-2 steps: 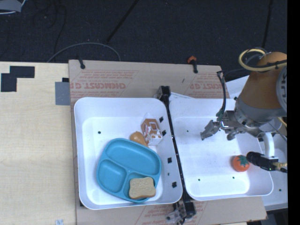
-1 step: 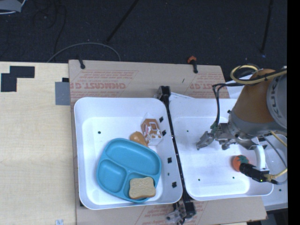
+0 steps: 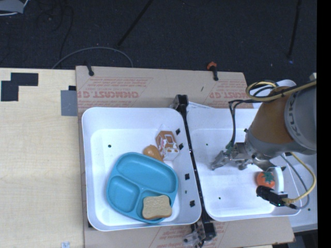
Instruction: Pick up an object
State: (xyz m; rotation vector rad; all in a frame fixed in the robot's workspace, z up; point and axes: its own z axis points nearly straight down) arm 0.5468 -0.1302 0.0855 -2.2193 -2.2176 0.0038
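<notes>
My gripper is low over the white floor of the right bin, near its left-centre, and stands open with nothing between its fingers. A small orange-red toy with a green top lies in the same bin to the gripper's right, under the arm's wrist. In the left bin sits a blue divided plate with a tan slice of bread on its near compartment. An orange lump and a small brown-and-white packet lie just behind the plate.
A black divider bar runs between the two bins. A black connector with yellow cable hangs off the arm near the right bin's front corner. Cardboard lies under the bins, and pale bench lies to the left.
</notes>
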